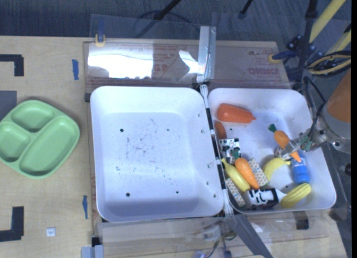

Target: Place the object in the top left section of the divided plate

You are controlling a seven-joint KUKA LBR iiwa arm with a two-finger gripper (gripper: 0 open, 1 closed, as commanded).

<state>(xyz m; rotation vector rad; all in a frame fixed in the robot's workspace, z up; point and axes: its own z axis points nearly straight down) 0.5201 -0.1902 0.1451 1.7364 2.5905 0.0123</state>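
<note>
Nearest us, along the right bin's [262, 96] near wall, lie a black-and-white item [262, 196] and a yellow banana [295, 193]. Behind them we log a second banana [236, 176], a carrot [246, 172], a lemon [275, 167], a blue bottle [300, 171], a small carrot [279, 137] and a large orange piece [235, 114] toward the far wall. Left bin [150, 151] carries no objects.

Gripper [294, 148] sits low at the right bin's right side, just above the lemon and blue bottle. We cannot tell whether it is wide, narrow, or gripping anything; the tip is small and lost against the clutter.

Which object is the task's is not specified; all candidates are in the right bin. Plate [37, 138], green and divided, rests on the bench [50, 61] well left of both bins.

Risks, as we judge them:
- Crowding: lemon, bottle and small carrot lie close together, so a grasp may catch two items or nudge one aside.
- Round lemon may squirt out of a pinch.
- Long carry across the left bin; a weak grip could drop the item there.
- The top left section is small; a release off centre could land in a neighbouring section.
</note>
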